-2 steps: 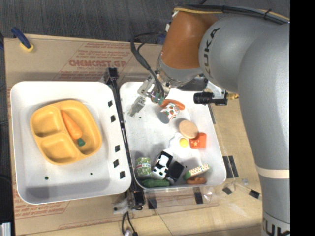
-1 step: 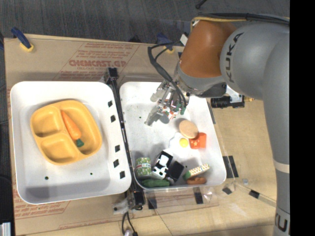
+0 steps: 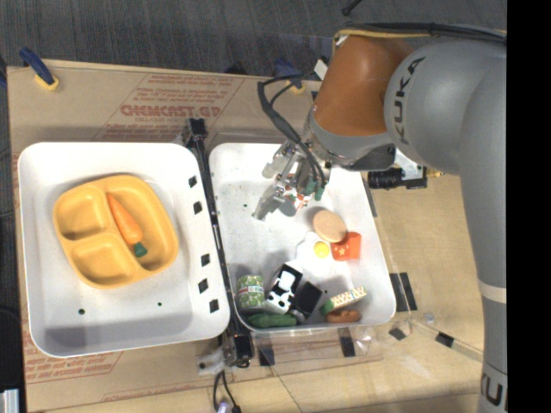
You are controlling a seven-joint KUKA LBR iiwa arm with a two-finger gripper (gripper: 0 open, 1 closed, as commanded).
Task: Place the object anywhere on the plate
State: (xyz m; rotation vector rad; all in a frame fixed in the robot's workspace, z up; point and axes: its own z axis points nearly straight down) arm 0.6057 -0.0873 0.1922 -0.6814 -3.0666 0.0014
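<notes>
Bench with two shallow white bins side by side on brown cardboard, blue clip at its far left corner. Left bin: yellow divided plate with three compartments; carrot lying across the ridge between compartments, green top toward the near right, wholly on the plate. Right bin: clutter gathered in the near and right part. Items: round tan cookie near the right wall; red block just beside it on the right; small yellow piece on a white one, touching or nearly touching the cookie's near edge; black-and-white cow-pattern box toward the near wall; green can to its left; dark green vegetable along the near wall; pale ridged piece above a brown one at the near right corner. Arm: grey, orange band, reaching in from the right over the far part of the right bin. Gripper: pointing down and left over bare bin floor, apart from the clutter, nothing seen between its fingers; whether spread or pressed together cannot be told.
</notes>
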